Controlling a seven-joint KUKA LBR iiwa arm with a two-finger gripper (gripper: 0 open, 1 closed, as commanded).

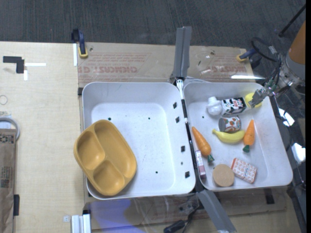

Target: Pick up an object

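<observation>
The right bin [272, 174] holds several small items. Among them are a black-and-white bottle with a yellow cap [236, 104], a white lump [214, 106], a small can [230, 124], a banana [228, 137], two carrots [249, 134] [201, 142], a tan disc [223, 175] and a red-and-white packet [244, 170]. My gripper [268, 87] hangs at the bin's far right corner, just right of the bottle's yellow cap. The orange band of the arm [300, 45] shows at the right edge.
The left bin [146, 130] has a yellow divided plate [104, 158] leaning over its near left corner. A thin bar [199, 163] lies along the right bin's left wall. A grey divider post [182, 52] stands between the bins at the back. Cables [265, 50] sit behind the right bin.
</observation>
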